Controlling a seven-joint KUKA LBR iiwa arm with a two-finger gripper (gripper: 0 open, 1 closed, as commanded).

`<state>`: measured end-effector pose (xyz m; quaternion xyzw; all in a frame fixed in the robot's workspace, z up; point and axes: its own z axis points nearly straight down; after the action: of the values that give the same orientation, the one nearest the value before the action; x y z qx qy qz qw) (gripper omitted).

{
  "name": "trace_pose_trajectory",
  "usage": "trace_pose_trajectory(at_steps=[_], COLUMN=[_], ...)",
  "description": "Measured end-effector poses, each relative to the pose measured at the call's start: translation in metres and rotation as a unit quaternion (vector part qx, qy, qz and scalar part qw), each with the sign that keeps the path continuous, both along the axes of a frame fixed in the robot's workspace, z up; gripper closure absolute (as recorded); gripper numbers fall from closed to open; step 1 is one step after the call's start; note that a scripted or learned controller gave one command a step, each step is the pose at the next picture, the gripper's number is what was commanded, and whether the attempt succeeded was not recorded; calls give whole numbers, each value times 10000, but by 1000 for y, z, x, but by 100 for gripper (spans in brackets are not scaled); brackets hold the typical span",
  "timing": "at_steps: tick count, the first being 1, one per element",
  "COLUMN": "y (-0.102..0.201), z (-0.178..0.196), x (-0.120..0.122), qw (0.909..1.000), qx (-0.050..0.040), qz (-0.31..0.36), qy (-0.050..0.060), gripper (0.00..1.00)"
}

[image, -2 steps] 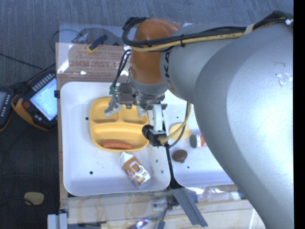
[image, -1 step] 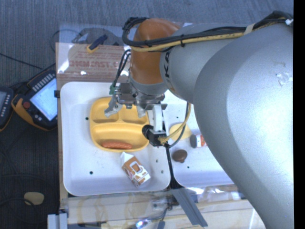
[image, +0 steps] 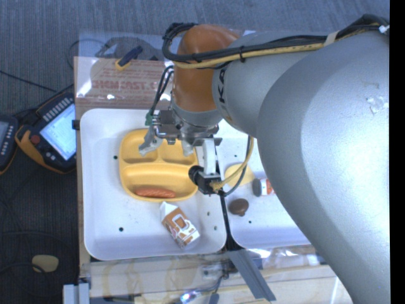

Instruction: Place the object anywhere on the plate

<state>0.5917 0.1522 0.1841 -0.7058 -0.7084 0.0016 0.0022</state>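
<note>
My jaws point(image: 168, 145) hang apart over the far part of the yellow divided plate point(image: 136, 154) in the left bin point(image: 101, 233), gripping nothing; an orange sausage point(image: 155, 192) lies in the plate's near compartment; a small carton point(image: 180, 225) lies nearer, just right of it.

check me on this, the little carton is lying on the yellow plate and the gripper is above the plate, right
Not quite. In the camera view the carton lies on the white bin floor, just in front of the yellow plate, not on it. The gripper is above the plate, as you said.
</note>
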Motion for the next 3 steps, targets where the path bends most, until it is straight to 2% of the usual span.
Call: trace_pose_trajectory(at_steps=[3], y=[0], z=[0], x=[0], qw=[10000], qx=[0], qz=[0], qy=[0], gripper=[0])
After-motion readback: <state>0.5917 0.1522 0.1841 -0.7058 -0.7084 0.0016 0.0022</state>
